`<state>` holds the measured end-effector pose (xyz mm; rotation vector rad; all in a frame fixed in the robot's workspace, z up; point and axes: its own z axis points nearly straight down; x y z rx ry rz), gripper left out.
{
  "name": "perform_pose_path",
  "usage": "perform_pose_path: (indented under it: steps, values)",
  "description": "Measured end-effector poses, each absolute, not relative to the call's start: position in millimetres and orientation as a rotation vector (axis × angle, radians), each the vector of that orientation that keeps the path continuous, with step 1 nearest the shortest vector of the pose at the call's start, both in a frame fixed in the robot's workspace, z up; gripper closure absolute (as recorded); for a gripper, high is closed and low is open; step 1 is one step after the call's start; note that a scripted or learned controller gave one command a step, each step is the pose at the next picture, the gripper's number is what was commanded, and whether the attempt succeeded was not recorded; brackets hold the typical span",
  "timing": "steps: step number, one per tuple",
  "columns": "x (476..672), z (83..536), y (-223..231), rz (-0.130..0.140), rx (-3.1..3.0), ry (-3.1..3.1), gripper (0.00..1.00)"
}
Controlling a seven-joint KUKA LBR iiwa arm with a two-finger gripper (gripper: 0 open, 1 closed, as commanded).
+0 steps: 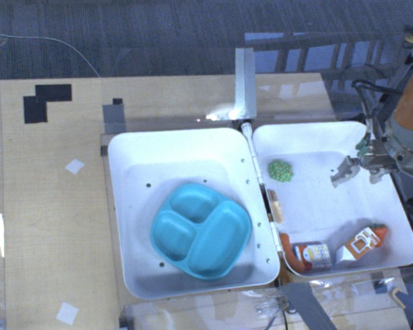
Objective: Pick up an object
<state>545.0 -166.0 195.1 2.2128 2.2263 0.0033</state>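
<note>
Camera view: two white bins sit side by side on the wooden table (48, 230), sharing a centre divider (262, 192), used here as the landmark. Left of the divider, the left bin (131, 163) holds a blue sectioned plate (201, 230), which takes up the middle and near part; bare floor remains along the far wall and left wall. Right of the divider, the right bin (317, 209) has a wide bare middle. A green bumpy ball (280, 170) lies just right of the divider toward the far side. A small tan piece (274, 206) lies against the divider at mid length. A red-and-white can (308, 256) lies on its side at the near wall, close to the divider; an orange-and-white carton (364, 243) lies farther right along the same wall, near the right corner.

Arm comes in from the right edge w/ orange band (412, 105) showing. The hand (349, 169) hangs over the right bin's far-right part, well apart from the ball, fingers pointing toward the divider. Nothing seen between the fingers; can't tell how far apart they are.
</note>
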Motion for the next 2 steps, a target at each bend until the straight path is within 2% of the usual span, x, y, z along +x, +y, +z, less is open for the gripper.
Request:
perform_pose_path:
  steps: [1,2]
  values:
    - [545.3,174,-203,0.003,2.341,2.091,0.0]
    - [498.2,89,-178,0.012,2.35,2.071,0.0]
